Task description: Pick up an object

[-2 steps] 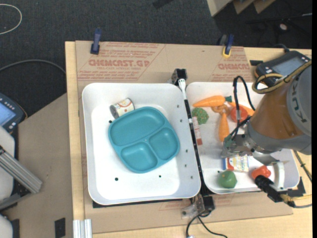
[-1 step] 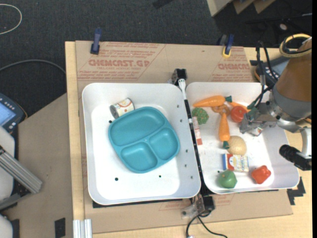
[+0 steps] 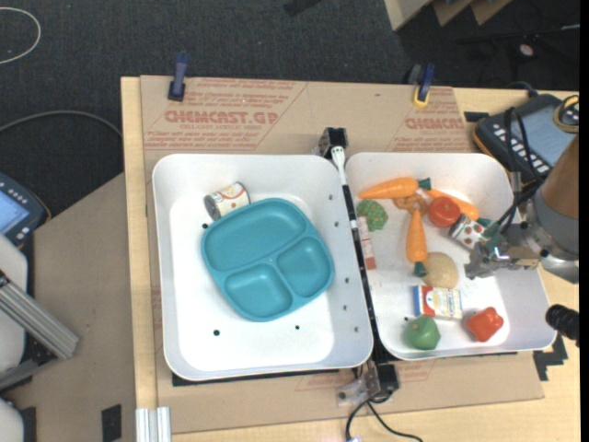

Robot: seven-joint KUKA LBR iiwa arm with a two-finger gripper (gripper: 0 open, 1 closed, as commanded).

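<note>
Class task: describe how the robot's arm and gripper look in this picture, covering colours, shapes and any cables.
The arm enters from the right as a thick rounded cylinder, tan-orange at the top and grey below. Thin dark cables run along its left side. At its end sits the small gripper, built of grey and dark metal parts, angular and blocky beside the smooth arm. It is too small to make out any markings.

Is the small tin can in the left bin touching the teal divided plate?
Touching. The camera view shows the small tin can lying against the upper-left rim of the teal divided plate, no white floor between them.
</note>
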